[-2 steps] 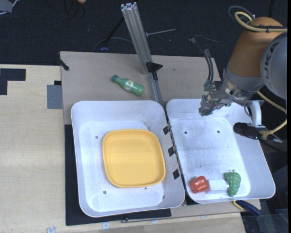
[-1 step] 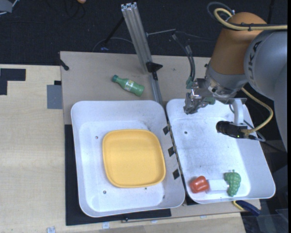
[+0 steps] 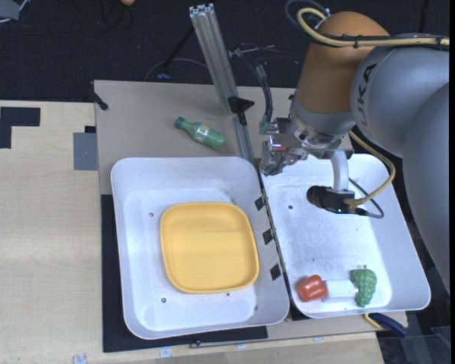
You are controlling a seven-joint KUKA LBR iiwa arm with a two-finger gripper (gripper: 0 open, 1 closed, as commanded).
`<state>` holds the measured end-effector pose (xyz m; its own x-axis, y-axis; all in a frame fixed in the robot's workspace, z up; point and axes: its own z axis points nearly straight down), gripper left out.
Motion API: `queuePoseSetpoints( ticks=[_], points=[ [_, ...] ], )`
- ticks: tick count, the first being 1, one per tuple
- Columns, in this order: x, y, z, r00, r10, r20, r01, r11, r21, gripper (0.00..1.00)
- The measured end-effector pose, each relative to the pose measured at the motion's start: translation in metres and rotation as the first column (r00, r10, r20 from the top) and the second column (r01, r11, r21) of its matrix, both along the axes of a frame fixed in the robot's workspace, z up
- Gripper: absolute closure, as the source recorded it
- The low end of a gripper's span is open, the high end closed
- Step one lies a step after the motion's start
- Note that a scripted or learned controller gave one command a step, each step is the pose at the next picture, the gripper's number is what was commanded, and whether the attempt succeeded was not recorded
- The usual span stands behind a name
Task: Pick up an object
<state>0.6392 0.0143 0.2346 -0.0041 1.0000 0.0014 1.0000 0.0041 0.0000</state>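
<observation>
At far left, pale wooden surface (image 3: 38, 241), bare but for a few dark patches near its back edge. Next, left bin (image 3: 129, 279), shallow and white; holds a yellow plate (image 3: 208, 246) with rounded corners, lying flat near the middle and well clear of the walls. Behind that bin, on the tan board, a green bottle (image 3: 200, 133) on its side, cap pointing left, outside both bins. Just right of the bottle, a ribbed metal rail (image 3: 216, 59) slanting up and away from the spot where the two bins meet. Along the seam between the bins, three small black tabs (image 3: 268, 236). Then the hand (image 3: 277, 156), low over the far left corner of the right bin (image 3: 326, 256), close to the seam; cannot tell whether released or clenched, and nothing seen gripped in it. Above it, the orange band (image 3: 330, 59) and the grey arm (image 3: 394, 89), entering from the right. Toward the near edge of the right bin, well apart from the hand, a red object (image 3: 312, 287) and, to its right, a knobbly green object (image 3: 364, 284), the two near each other but not touching, both resting on the bin floor.
</observation>
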Motion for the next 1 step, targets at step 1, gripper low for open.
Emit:
queuePoseSetpoints(
  ticks=[1],
  points=[
    [0.0094,0.0507,-0.0006,1.0,-0.001,-0.001,0.001,1.0,0.0,1.0]
  ],
)
